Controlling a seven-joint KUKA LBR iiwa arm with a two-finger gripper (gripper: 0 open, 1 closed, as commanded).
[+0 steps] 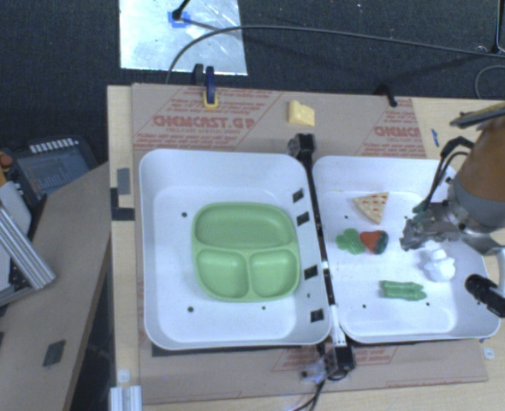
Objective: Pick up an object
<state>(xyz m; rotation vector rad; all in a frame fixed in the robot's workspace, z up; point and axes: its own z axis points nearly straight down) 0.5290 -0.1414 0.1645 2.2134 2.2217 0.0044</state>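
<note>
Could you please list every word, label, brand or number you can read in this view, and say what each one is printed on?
"CHEMCAST GP", in red, on the brown board behind the left bin.
"CHEMC...", in red, on the same board behind the right bin; the rest is cut off by the arm.
The screen of the dark device at the left is too blurred to read.
Red print along the board's front edge is too small to read.

I see dark carpet floor (47, 50) around my bench (261, 114), whose top is covered in brown printed cardboard. A shiny metal plate (180, 24) lies on the floor beyond it, cables (338, 31) trailing past. At the left stands a grey side table (38, 315) with an aluminium rail (8, 234).
</note>
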